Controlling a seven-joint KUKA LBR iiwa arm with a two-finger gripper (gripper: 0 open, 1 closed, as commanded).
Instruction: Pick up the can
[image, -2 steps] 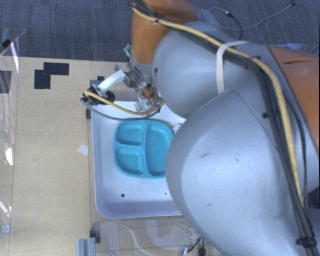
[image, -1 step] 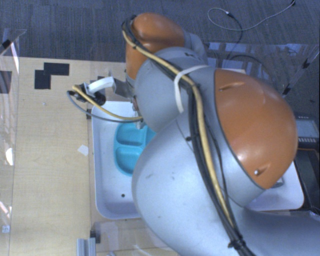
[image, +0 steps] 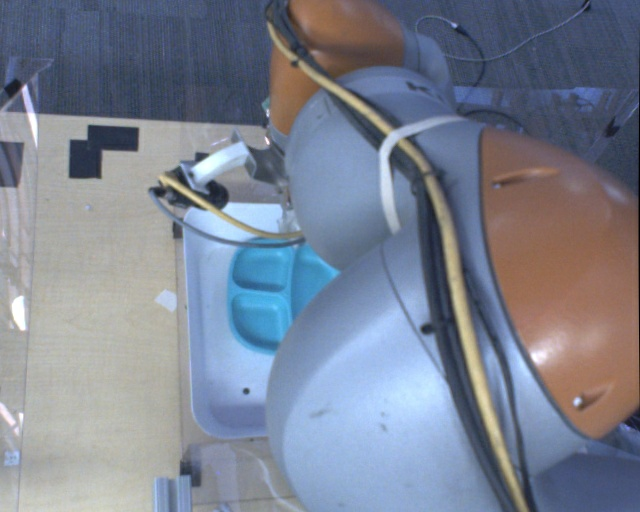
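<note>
The grey and orange arm (image: 430, 300) covers most of the camera view and hides much of the bins. A white bin (image: 205, 330) shows at the left of the arm, with a blue two-compartment tray (image: 262, 295) lying in it. The wrist end with a yellow cable and a white connector (image: 215, 168) sits over the bin's far edge. The can is hidden from me.
The tan bench top (image: 100, 320) spreads to the left of the bin. Black markers (image: 100, 148) lie on it at the back left. A clear panel edge (image: 20, 200) runs along the far left. Small metal fittings (image: 172, 490) stand at the bin's near corner.
</note>
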